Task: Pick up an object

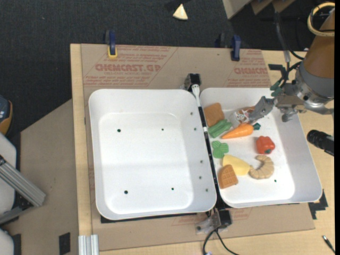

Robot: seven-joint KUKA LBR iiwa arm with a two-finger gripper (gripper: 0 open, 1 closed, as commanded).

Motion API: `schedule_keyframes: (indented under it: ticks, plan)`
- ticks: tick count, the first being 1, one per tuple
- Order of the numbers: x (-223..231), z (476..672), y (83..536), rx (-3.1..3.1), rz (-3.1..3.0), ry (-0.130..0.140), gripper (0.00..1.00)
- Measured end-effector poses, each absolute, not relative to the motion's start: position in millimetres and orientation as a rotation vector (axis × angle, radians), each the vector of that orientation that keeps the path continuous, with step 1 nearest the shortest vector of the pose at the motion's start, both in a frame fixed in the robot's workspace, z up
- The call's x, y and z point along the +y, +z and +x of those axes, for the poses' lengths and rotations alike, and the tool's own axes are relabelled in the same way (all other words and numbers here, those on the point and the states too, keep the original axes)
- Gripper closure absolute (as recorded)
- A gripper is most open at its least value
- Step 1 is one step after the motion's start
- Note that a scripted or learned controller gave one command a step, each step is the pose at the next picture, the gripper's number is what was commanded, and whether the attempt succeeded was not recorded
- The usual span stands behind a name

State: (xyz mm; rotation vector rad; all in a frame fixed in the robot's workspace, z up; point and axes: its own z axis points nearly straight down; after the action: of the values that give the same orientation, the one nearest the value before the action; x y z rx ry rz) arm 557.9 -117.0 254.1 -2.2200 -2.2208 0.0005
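**Arm over the right bin of toy food**

The gripper (261, 109) hangs tilted over the far part of the right bin (297, 193), its grey metal tip just above a smooth orange carrot (237, 132); whether its jaws are open or closed cannot be told, and nothing is seen between them. A small red-and-white item (245, 112) beside the tip is partly hidden and hard to identify. Along the bin's left wall lie a tan bread slice (214, 113), a ribbed green pea pod (220, 128) and a green piece (220, 150). Toward the near edge sit a glossy red pepper (265, 144), a yellow wedge (237, 164), a waffle-textured brown piece (228, 176) and a curled beige shrimp (262, 168). The left bin (101, 142) is smooth white plastic with rounded corners.
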Motion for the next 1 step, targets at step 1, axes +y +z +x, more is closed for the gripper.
schedule_keyframes:
  ticks: [1]
  plan:
    - [-94.5, 592.2, 150.1, -2.218, -2.211, 0.008, 0.0]
